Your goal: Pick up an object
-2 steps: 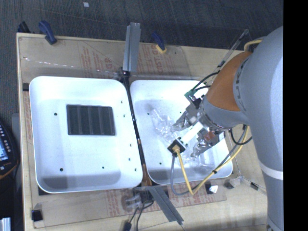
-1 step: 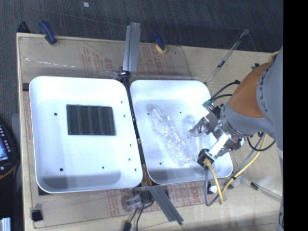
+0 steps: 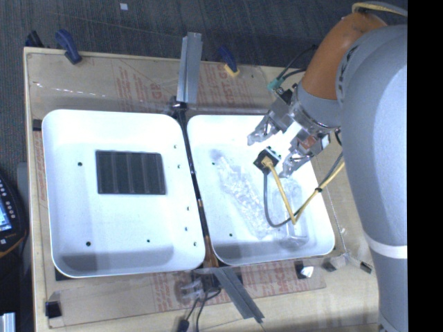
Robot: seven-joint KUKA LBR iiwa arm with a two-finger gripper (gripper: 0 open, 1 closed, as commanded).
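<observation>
Writing: faint red print runs over the bench board (image 3: 104, 81) around both bins, too small and pale to read. No brand or label legible on any item.

Bins: 2 shallow white bins side by side. Left bin (image 3: 69, 185) holds 1 dark ribbed rectangular pad (image 3: 130, 172), lying flat near its middle. Right bin (image 3: 228, 251) holds 1 clear crinkled plastic object (image 3: 242, 189), stretched at a slant from upper left toward the lower right of the bin floor; its outline is hard to tell against the white.

My arm (image 3: 374, 130): grey, orange band at the top, reaching in from the right. My pincer (image 3: 280, 144) hangs over the upper right part of the right bin, just beside the upper end of the plastic object, fingers spread apart, nothing between them. A yellow cable (image 3: 280, 192) and a grey one loop down from my wrist over the bin.

Surface: pale wooden bench board. A grey metal bar (image 3: 188, 64) stands at the rear between the bins, another (image 3: 239, 299) at the front. 2 blue clamps (image 3: 68, 45) grip the rear edge.

Room: dark carpet-like floor (image 3: 208, 5) behind the bench. A dark device with a lit screen (image 3: 5, 216) sits at the left edge.
</observation>
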